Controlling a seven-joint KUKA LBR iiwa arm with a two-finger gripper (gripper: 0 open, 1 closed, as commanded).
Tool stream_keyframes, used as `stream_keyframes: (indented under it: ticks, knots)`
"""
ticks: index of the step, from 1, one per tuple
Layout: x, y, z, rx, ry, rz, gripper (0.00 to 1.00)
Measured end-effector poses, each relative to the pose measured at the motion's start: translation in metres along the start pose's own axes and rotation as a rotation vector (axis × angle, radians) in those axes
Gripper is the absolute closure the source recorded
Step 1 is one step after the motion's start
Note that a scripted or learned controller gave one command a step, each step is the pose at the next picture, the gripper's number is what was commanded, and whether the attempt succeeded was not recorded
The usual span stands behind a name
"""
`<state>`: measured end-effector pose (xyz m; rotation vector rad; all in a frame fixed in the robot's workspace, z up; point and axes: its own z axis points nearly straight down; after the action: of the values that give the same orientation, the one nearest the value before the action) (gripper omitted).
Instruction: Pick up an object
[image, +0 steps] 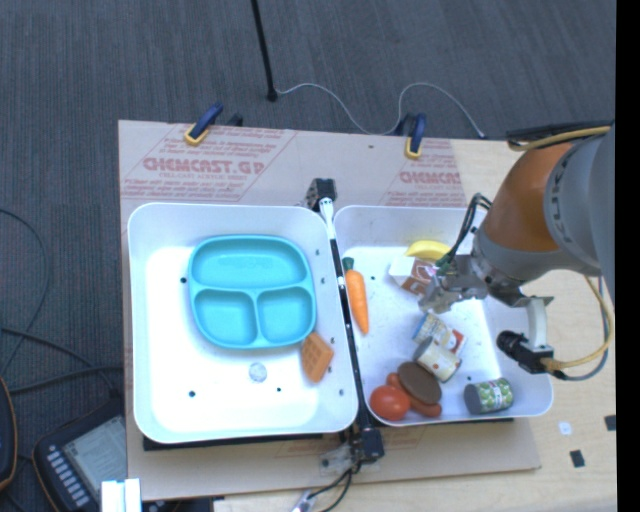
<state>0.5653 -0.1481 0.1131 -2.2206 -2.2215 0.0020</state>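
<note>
My gripper (438, 292) hangs low over the middle of the right bin (520, 410), on the grey arm with its orange band (525, 200). It is right beside a brown packet (417, 281) and just above a white and red carton (440, 345). A yellow banana (428, 248) lies behind it. An orange carrot (357, 302) lies by the bin's left wall. Near the front sit a red tomato (390, 402), a brown oval piece (420, 385) and a green can (488, 396).
The left bin (150, 330) holds a blue divided plate (250, 290), an orange cracker-like piece (317, 357) and a small clear bit (258, 373). A ridge (338, 300) separates the bins. Clamps (205, 122) and cables sit at the board's far edge.
</note>
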Motion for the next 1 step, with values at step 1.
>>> stream_keyframes:
  ticks: [1]
  knots:
    - [0.0000, -0.0001, 0.0001, 0.000, 0.000, 0.000, 0.00]
